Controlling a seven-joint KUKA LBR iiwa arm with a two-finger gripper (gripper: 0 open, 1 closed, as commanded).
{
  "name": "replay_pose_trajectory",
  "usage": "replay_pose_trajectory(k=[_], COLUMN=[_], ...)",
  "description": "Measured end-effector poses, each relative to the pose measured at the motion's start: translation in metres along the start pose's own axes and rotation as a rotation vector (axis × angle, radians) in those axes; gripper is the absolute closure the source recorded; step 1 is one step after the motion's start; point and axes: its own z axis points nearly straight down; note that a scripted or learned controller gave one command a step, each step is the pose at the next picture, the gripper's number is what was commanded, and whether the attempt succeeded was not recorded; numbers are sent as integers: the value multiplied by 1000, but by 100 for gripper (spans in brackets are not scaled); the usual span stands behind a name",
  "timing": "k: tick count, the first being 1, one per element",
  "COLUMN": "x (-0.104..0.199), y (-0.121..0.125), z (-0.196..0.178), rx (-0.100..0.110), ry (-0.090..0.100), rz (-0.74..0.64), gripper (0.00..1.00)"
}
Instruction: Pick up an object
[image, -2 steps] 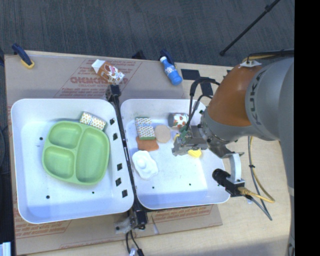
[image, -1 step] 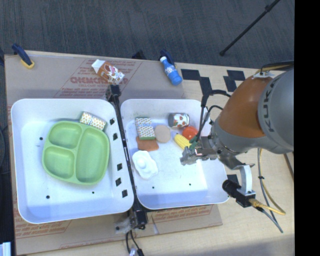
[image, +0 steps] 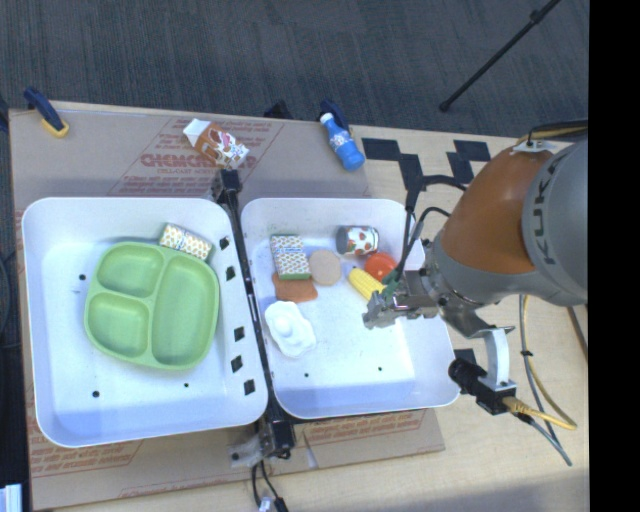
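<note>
The right bin (image: 340, 385) holds several small items: a green-patterned packet (image: 290, 255) lying on an orange-brown block (image: 296, 290), a tan round piece (image: 325, 266), a yellow corn piece (image: 364, 282), a red-orange piece (image: 380, 265), a dark round toy (image: 357, 240) and a white object (image: 288, 327). My gripper (image: 385, 310) hangs low over the right side of this bin, just below and right of the corn piece. Nothing shows between its fingers.
The left bin (image: 60, 400) contains a green divided plate (image: 152, 305) and a small patterned packet (image: 186, 241). Behind the bins lie a snack packet (image: 216, 144) and a blue bottle (image: 343, 143). A blue clamp (image: 46, 110) sits at the far left corner.
</note>
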Motion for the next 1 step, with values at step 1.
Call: replay_pose_trajectory(k=[1], x=[13], y=[0], z=[-2], rx=[1], ry=[0], rz=[-2], gripper=[100])
